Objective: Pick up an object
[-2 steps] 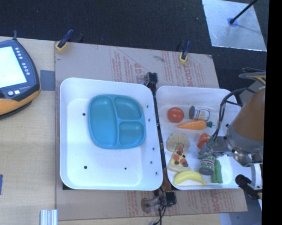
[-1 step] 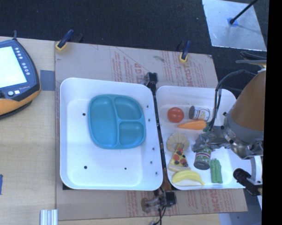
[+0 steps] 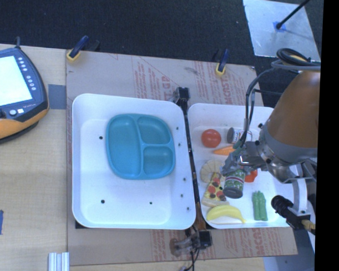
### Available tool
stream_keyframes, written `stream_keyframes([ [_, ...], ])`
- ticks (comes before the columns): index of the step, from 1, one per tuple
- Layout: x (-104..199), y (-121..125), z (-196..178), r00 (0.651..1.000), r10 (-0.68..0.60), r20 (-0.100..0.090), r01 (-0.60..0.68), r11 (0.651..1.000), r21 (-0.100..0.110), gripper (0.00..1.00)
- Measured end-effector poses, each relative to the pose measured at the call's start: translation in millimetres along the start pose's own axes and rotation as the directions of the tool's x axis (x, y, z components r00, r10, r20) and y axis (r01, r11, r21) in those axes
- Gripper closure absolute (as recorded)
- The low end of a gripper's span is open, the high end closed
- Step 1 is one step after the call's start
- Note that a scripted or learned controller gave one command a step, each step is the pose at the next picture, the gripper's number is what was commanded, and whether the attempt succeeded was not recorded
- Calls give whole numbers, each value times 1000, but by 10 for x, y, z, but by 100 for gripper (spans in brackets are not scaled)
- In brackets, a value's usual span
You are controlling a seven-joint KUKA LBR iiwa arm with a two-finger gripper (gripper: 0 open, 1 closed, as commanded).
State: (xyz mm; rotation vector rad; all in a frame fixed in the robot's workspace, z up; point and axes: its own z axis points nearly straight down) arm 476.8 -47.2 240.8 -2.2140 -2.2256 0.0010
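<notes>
So the right bin (image 3: 199,114) is where all the stuff is: a tomato (image 3: 211,138), a carrot (image 3: 225,151), a cookie (image 3: 210,170), a pizza slice (image 3: 215,190), a banana (image 3: 225,213), something green and ribbed (image 3: 259,205), and a small can (image 3: 234,184) standing upright in the middle. The gripper (image 3: 242,161) is right above that can, more or less touching its top, so my guess is the can's the target. Can't tell from this angle whether it's spread or closed, so I won't call it a grab. The can looks stiff and probably light, with smooth round sides that could slip — I'd pinch it across the middle of the body, square on. It's crowded by the pizza slice and cookie on one side, so fingers may bump those. The left bin (image 3: 80,157) just has a blue divided plate (image 3: 140,146) — well away from the action.
</notes>
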Motion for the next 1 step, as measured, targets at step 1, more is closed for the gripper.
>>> stream_keyframes([
  [1,-408,465,-352,1000,3,1,-3,1000,1,100],
])
